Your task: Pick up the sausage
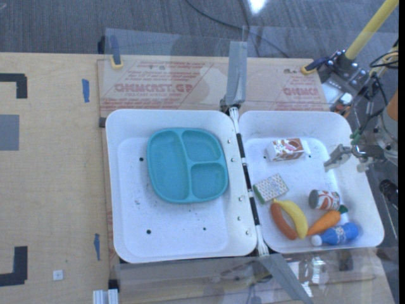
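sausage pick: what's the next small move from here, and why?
Probably travel the gripper toward the near-left of the right bin, to above the sausage. The gripper sits by the bin's right wall, well apart from the sausage, which lies flat with the banana touching its right side.

A robot lab — taped plywood bench [50, 189], 2 white bins [126, 233], loose cables [215, 11].

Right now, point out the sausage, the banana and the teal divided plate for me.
sausage [283, 221]: camera view, middle of its orange-red body, right bin.
banana [295, 215]: camera view, middle of its yellow curve, beside the sausage.
teal divided plate [166, 163]: camera view, floor of its large compartment, left bin.
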Robot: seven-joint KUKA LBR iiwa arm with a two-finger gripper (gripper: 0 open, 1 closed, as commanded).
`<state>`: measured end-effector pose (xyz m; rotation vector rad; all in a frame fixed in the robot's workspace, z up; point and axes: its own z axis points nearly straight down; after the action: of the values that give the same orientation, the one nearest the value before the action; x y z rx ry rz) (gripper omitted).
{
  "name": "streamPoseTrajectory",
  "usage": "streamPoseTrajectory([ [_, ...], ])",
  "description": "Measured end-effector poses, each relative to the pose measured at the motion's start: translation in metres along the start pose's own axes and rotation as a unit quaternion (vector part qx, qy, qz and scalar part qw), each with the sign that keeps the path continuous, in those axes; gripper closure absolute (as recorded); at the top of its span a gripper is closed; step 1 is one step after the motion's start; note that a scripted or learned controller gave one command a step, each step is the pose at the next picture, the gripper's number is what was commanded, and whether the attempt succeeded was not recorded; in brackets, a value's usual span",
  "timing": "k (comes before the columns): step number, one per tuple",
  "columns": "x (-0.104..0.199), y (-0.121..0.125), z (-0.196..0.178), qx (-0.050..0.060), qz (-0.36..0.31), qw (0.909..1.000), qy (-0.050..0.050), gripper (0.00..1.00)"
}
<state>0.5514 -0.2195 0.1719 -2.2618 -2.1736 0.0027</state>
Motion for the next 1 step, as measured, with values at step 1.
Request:
streamPoseTrajectory([
  [1,0.0105,-0.0555,0.0802,-0.001,0.051,0.9987,0.001,0.00],
])
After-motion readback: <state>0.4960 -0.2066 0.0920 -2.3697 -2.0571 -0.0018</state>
